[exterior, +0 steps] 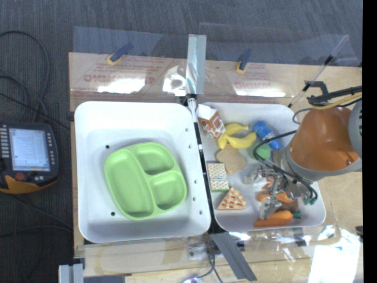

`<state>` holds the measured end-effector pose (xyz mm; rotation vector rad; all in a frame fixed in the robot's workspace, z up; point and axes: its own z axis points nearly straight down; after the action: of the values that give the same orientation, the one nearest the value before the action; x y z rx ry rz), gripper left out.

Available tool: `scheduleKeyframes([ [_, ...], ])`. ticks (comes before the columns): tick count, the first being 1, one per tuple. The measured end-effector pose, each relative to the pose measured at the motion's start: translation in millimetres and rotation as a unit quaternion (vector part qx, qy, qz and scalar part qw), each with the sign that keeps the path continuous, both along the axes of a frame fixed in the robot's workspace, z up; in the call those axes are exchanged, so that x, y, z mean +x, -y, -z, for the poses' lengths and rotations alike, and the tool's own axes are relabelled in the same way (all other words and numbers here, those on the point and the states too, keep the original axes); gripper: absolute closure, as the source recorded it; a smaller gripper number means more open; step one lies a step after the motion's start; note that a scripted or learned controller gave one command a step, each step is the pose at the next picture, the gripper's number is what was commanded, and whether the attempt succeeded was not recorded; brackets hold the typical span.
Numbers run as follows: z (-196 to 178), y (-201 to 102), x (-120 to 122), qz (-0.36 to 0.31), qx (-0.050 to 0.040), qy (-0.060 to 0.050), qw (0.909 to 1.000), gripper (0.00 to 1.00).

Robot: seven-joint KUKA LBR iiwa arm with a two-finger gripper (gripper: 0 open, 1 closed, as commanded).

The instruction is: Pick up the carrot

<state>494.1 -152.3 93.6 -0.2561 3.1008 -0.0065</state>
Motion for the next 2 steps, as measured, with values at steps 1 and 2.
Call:
scheduleKeyframes([
  [1,1.0,-3.5,3.9,-0.048,-0.0036,-0.005,0.9988,0.0],
  [2,-9.8,-3.7,5.4,-0.048,-0.0043,-0.003,0.9988,1.0],
])
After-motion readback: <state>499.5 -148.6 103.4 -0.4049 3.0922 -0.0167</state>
